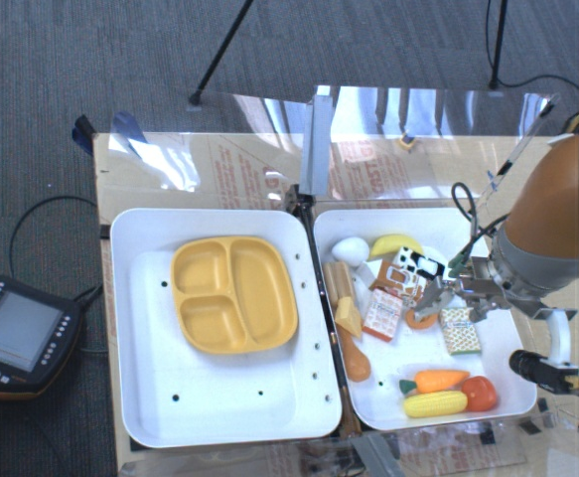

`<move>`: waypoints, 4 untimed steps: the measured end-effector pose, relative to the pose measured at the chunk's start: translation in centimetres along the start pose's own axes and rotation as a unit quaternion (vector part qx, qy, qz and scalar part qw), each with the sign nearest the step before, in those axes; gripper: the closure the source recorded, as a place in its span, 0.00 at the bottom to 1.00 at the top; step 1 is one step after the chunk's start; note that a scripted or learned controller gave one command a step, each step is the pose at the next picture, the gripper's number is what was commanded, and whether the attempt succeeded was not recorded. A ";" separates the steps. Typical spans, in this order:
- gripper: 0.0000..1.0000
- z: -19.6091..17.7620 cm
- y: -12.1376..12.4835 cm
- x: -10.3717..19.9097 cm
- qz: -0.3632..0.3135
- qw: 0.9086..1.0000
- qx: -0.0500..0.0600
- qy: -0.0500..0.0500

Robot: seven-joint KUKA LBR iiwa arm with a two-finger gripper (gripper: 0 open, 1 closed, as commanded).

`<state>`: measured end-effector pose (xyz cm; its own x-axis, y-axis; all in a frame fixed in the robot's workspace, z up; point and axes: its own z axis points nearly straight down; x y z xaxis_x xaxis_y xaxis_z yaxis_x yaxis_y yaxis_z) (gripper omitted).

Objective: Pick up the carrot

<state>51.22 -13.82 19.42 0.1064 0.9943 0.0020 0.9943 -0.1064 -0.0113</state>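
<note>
- A bench point(200, 172) covered with brown sheet and glossy clear film is seen on a dark grey carpeted floor point(90, 48); two thin black stand legs are planted on the carpet behind it.
- Two shallow white bins are set side by side on the bench; the left bin point(140, 386), well to the left of the gripper, bears a yellow divided plate point(235, 293).
- The right bin point(368, 415) is reached into by the grey arm with its orange band point(552, 202), entering from the right.
- A handheld control pendant point(16, 336) is laid on the carpet, far left of the gripper.
- The gripper point(438, 298) is held low over the middle of the right bin, just beside a white-and-orange packet point(383, 314) and a speckled block point(460, 331); whether its fingers are spread or pressed together cannot be told, and nothing is seen between them.
- The carrot point(438, 379) is lying apart from the gripper, nearer the camera than it and close to the bin's front wall.
- The carrot is seen as a short orange body lying sideways, with a green end at its left.
- It is touched from the front by a yellow corn cob point(434, 403), with a red tomato point(480, 394) just beside its right end.
</note>
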 end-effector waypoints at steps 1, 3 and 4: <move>0.00 10.9 -3.5 -1.8 0.089 0.996 -0.002 0.001; 0.00 10.9 -3.6 0.1 0.020 1.000 -0.003 0.001; 0.00 10.8 -2.9 -6.4 0.046 0.999 -0.004 0.000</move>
<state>47.51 -19.83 8.67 0.1974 0.9803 0.0014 0.9803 -0.1974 -0.0036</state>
